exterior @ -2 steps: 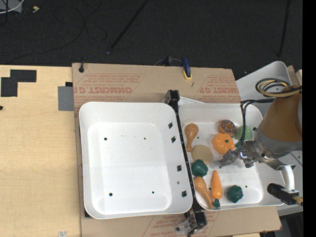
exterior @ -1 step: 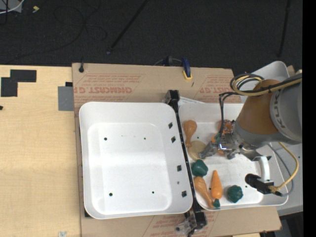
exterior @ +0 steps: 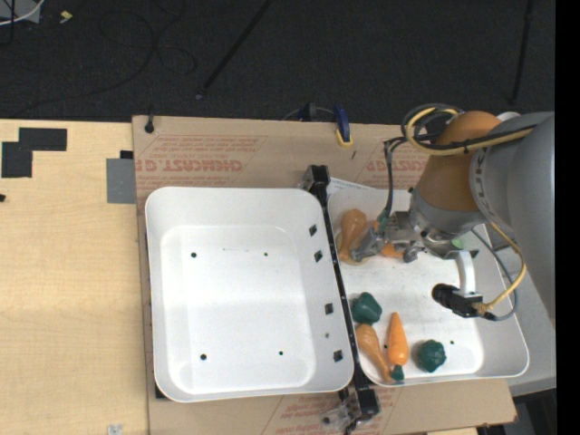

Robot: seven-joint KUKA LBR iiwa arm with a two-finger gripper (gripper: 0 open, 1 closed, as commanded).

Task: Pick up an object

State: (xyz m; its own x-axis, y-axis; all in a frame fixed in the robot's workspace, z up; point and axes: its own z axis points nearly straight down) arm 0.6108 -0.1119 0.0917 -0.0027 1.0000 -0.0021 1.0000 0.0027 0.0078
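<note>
Tan object is sitting upper-left in the right bin, pincer hovering just beside it, grip state unclear, so it's needing centring over the piece before closing.

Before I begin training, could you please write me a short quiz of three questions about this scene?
1. True or false: the gripper is over the left bin.
2. How many green objects lie in the right bin?
3. What lies between the two green objects? A) orange carrot B) blue cup

Key: 1 false; 2 two, the one near the divider and the one near the front; 3 A.
</note>
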